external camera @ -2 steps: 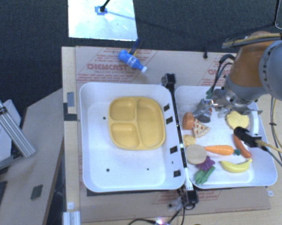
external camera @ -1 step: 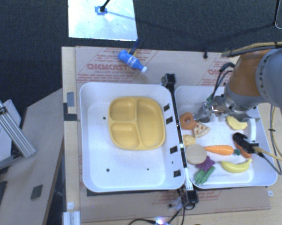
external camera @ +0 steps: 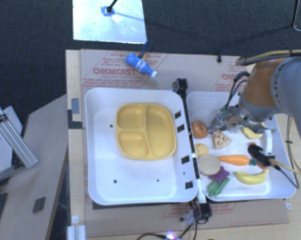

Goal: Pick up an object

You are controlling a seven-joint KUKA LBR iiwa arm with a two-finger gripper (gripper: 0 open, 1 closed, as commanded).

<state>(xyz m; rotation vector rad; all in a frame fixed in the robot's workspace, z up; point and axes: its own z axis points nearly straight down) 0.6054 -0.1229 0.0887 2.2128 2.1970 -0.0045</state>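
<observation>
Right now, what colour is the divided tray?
Pale yellow tray, seen in the camera view.

Robotics lab — test bench [external camera: 115, 64] faced with a protective-film board, two white bins [external camera: 98, 184] clamped side by side, loose cabling [external camera: 300, 14] over dark carpet [external camera: 30, 39], aluminium framing [external camera: 10, 139] at left (no domestic fittings anywhere).

Yellow tray [external camera: 144, 130], orange carrot [external camera: 234, 159]
</observation>
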